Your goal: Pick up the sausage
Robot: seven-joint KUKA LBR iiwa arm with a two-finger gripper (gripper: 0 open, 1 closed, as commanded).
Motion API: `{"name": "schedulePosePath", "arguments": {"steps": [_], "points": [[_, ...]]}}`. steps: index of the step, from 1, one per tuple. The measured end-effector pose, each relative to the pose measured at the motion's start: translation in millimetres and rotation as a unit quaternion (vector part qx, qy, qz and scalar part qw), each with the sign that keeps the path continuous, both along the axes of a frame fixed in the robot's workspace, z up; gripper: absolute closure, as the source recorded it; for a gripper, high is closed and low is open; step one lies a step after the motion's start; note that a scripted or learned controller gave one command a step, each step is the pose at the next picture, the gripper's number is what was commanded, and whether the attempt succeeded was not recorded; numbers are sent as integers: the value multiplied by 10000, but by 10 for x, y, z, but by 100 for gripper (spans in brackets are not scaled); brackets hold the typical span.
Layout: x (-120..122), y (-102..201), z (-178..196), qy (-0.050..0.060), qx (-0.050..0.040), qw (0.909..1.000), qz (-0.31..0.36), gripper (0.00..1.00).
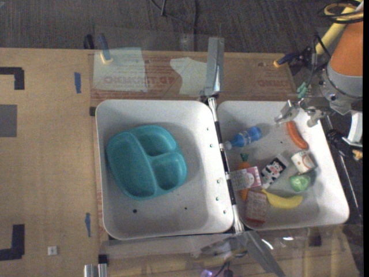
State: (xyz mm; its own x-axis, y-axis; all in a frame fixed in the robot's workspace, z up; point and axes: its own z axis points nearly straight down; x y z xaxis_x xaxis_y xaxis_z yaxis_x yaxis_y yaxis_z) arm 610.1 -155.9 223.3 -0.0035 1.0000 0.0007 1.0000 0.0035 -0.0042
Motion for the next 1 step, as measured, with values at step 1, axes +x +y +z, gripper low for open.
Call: {"name": "schedulePosePath", "arguments": {"steps": [1], "points": [[238,-341,-1258,-32,13,9998,-193,0]]}}
